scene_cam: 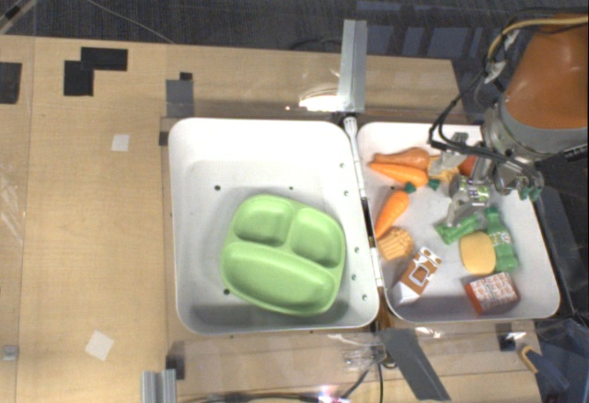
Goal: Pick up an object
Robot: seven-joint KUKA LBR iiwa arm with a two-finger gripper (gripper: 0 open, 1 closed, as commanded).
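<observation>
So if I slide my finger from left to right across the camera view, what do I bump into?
Green divided plate → small carrot → brown-and-white block → yellow piece → red box.

- Wooden bench (83, 236) carries two shallow white bins, side by side and touching.
- Right bin (543, 286) lies directly under the gripper (471, 197).
- Left bin (193, 208) lies well to the left of the jaws.

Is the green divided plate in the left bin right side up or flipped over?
Right side up. The green divided plate shows three hollow compartments facing the camera, and it lies flat on the left bin's floor.
</observation>
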